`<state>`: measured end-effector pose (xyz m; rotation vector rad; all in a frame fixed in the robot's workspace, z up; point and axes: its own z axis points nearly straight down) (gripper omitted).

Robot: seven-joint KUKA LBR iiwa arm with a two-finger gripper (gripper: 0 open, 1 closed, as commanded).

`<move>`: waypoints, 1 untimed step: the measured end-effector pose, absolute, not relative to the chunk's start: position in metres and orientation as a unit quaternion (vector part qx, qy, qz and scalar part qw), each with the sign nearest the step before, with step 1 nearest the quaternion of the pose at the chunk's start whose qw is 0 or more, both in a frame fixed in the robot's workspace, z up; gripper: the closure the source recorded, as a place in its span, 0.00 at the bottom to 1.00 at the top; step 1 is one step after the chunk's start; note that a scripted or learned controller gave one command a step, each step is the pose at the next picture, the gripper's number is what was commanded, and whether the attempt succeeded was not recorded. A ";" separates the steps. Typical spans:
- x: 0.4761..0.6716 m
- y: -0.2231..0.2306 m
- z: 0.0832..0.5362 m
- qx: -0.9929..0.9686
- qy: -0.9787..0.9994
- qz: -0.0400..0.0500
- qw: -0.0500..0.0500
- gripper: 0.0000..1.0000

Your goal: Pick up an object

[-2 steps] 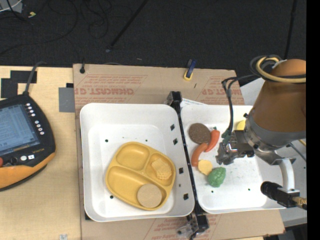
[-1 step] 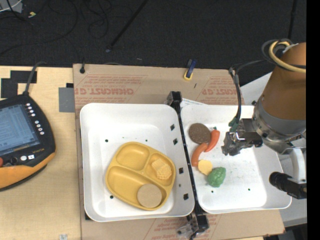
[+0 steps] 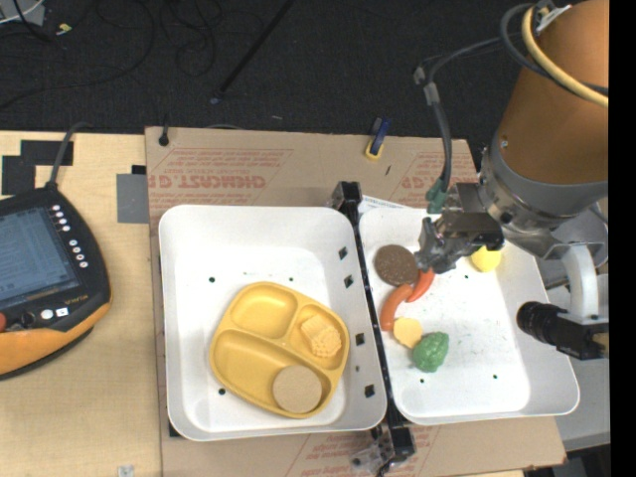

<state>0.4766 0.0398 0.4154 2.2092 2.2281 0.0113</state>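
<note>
You are looking at the dark jaws hanging over the right white bin [image 3: 537, 391]; whether they are clenched, you cannot tell. Just below them the orange plastic carrot [image 3: 405, 297] is lying, brown disc [image 3: 395, 263] beside, bare bin floor stretching beyond toward the near rim.

Yellow tray [image 3: 260, 338], orange carrot [image 3: 403, 294]

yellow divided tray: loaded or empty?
Loaded. The yellow divided tray in the left bin holds a corn piece and a round tan disc.
</note>
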 end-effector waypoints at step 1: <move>0.476 0.065 0.432 0.706 0.708 0.000 0.000 1.00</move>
